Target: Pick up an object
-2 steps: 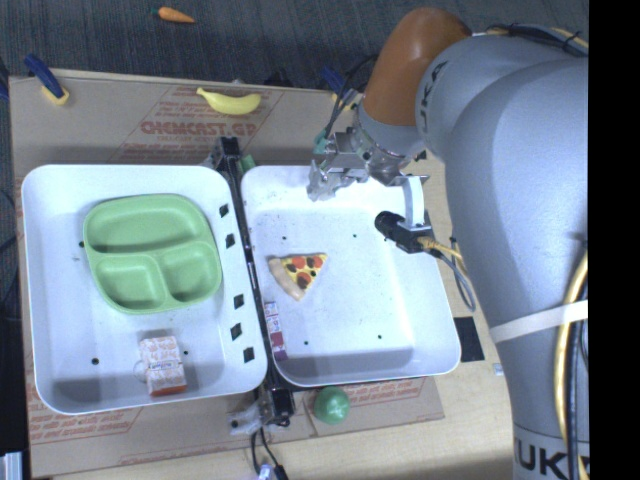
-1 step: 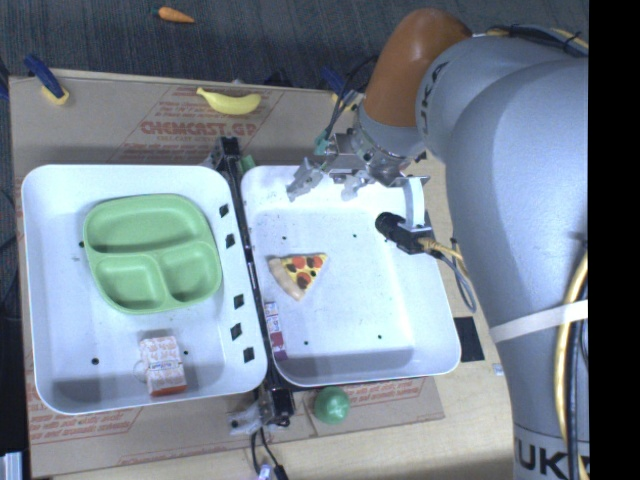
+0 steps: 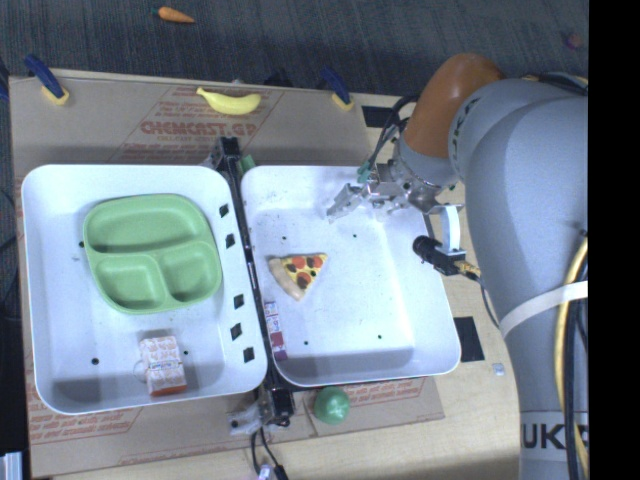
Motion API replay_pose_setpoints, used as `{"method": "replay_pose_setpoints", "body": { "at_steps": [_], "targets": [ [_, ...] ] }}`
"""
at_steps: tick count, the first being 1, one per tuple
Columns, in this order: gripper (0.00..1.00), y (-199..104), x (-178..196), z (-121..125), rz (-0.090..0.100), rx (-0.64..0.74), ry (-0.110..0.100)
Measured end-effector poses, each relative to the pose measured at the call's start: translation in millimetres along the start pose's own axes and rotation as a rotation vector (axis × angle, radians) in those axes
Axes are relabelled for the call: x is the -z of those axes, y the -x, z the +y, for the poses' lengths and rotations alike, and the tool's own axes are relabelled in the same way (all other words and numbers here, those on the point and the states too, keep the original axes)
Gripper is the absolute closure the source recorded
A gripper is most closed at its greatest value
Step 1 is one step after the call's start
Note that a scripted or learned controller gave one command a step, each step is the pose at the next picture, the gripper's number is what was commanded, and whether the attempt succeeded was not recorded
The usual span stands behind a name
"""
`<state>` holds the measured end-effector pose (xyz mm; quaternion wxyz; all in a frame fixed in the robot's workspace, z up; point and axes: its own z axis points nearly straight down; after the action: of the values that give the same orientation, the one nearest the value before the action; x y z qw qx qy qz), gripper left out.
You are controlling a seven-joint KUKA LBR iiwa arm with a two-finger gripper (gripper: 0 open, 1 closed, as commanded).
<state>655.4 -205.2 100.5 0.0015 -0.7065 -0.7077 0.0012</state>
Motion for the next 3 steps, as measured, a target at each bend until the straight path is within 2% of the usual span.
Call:
{"method": "replay_pose_setpoints", "body": {
  "at_steps": [1, 2, 3],
  "targets": [
    [0.00, 6, 63, -119, -0.001, 0.002, 0.002],
    [0.00, 5, -9, -83, -0.001, 0.005, 0.001],
    [0.00, -51, -8, 2, 0.001, 0.005, 0.003]
  ]
}}
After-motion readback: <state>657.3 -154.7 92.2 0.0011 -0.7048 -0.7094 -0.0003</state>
